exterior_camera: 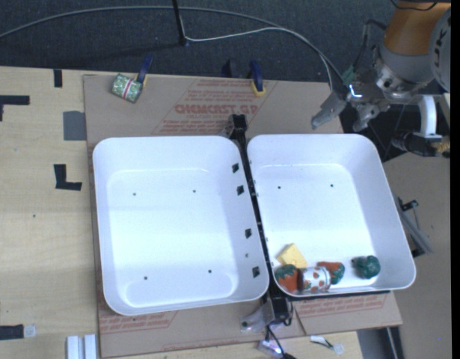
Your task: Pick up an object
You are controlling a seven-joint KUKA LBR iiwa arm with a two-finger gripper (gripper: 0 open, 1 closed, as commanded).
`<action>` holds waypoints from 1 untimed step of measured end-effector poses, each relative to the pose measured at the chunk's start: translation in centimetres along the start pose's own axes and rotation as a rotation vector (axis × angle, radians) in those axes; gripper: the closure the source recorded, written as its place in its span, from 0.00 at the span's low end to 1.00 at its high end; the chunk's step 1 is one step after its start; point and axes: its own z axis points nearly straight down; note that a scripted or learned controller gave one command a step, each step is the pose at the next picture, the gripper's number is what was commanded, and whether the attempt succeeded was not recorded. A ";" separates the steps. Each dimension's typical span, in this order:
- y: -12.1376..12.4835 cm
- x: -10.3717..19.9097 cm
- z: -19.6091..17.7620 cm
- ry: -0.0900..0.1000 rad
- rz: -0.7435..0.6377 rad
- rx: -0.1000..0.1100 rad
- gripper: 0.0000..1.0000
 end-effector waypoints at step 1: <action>0.2 -5.5 9.2 0.000 0.004 0.007 0.00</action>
